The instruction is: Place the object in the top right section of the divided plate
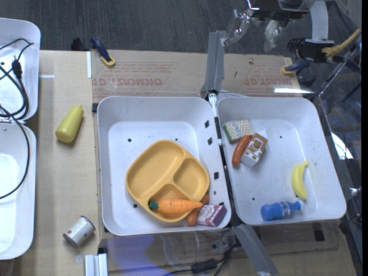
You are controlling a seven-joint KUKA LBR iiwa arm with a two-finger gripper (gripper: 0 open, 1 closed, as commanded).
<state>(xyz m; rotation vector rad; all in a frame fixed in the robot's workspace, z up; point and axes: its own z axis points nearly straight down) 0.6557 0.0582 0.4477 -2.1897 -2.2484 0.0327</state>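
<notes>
- Yellow plastic makes up the divided plate (pixel 168 180), which lies in the left bin (pixel 115 154) with its three sections facing up.
- A toy carrot (pixel 175 205) lies across the plate's near section, orange with a green tip at its left end.
- Just beside the carrot's right end, off the plate's rim, sit a small purple-and-white packet (pixel 211 214) and a reddish piece I cannot identify.
- The right bin (pixel 322 137) holds a green-and-white box (pixel 237 129), a toy sausage (pixel 241 149), a small white carton with orange print (pixel 254 149), a banana (pixel 299 180) and a blue bottle (pixel 280 210) lying on its side.
- The sausage and the carton touch each other, just below the green box; the banana and bottle lie near the bin's right and near edges.
- The gripper (pixel 253 33) hangs above the bench beyond the far edge of the right bin, its two fingers spread apart with nothing between them.
- On the bench left of the bins lie a yellow squeeze bottle (pixel 69 124) and, nearer the front, a small tin can (pixel 78 231) on its side.
- A blue-and-yellow clamp (pixel 102 51) rests near the bench's far edge.
</notes>
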